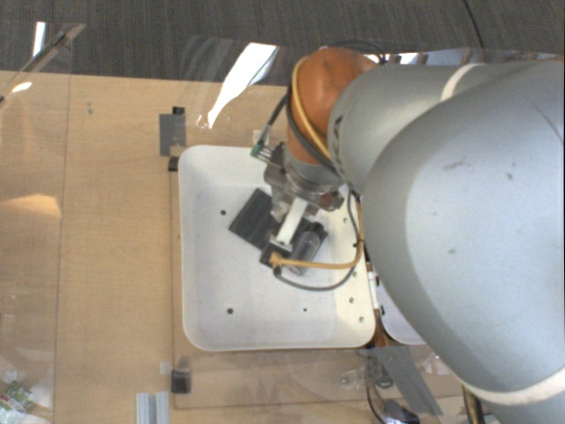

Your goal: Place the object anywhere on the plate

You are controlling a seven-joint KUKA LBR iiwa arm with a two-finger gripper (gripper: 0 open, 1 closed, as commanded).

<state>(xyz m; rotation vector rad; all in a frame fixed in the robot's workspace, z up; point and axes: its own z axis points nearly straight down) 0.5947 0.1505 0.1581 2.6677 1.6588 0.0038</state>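
Over the upper middle of the shallow white plastic bin point(203, 325), the tool point(281, 207) hangs low from the grey arm with the orange band point(459, 201), which reaches in across the bin's right rim. I cannot tell whether the tool is spread or pressed together, because the wrist above it blocks the sight. Against its left side, toward the bin's centre, lies a dark grey ridged rectangular block point(253, 216), set on a diagonal. I take it for the object to be moved, though that is a judgement. It is touching the tool or just beside it; I cannot tell which, nor whether it is pinched.

The step in hand looks like the pick. To do it well, the tool should be centred over the block and turned so that it closes across the short width, then sink close to the bin's floor before squeezing. A flat slab like this is likely to slip sideways if caught by a corner. Lift straight up, clear of the bin's rim, before any travel. I cannot tell where the plate sits relative to the bin, as the arm covers what lies past the right rim.
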